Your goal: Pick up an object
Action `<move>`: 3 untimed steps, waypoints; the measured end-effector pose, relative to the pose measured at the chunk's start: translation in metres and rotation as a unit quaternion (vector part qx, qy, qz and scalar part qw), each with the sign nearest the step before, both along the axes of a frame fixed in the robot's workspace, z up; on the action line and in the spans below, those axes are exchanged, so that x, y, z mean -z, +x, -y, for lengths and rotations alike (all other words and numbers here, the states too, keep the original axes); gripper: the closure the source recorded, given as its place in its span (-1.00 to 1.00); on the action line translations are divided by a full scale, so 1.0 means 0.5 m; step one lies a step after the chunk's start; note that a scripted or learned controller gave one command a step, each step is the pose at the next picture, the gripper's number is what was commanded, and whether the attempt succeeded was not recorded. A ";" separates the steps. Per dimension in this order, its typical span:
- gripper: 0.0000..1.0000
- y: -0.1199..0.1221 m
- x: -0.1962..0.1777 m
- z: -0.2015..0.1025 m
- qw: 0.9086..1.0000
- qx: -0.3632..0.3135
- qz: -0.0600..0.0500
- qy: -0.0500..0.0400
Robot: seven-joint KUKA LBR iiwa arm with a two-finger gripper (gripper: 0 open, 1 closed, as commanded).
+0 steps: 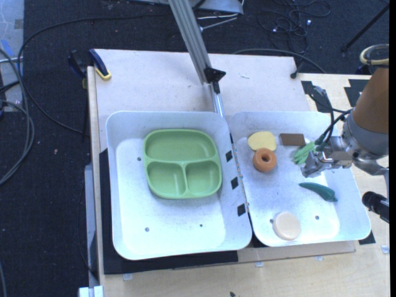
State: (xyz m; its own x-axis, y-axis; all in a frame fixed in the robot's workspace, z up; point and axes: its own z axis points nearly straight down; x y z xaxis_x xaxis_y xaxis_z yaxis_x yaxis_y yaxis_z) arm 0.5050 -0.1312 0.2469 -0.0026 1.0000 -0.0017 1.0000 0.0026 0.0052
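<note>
Left bin (127,228): holds a green divided plate (183,163), lying flat near the middle.
Right bin (346,228): holds the loose pieces, any of which would do for the pick.
Yellow piece (262,141): near the bin's far left, touching the orange ring (265,160) just below it.
Brown block (291,139): just right of the yellow piece, apart from the rest.
Cream disc (287,225): alone by the near rim, with the most room around it.
Light green piece (302,154): right at the fingertips.
Dark green pod (320,191): just below the gripper.
Gripper (315,163): low at the right side of the bin; from here I cannot tell whether it is spread or closed.
Advice: I'd judge the light green piece the target. Centre over it, go straight down, and close only once it sits squarely between the fingers.
</note>
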 end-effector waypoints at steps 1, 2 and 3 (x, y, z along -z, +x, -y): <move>1.00 0.041 0.025 -0.098 1.000 -0.002 -0.002 0.001; 1.00 0.068 0.008 -0.209 1.000 -0.003 -0.002 0.001; 1.00 0.088 0.025 -0.323 1.000 -0.002 -0.002 0.001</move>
State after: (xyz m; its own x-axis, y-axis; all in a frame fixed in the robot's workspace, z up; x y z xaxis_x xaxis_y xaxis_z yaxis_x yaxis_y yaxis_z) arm 0.5489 0.0302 0.2343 -0.0074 1.0000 0.0005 1.0000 0.0074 0.0006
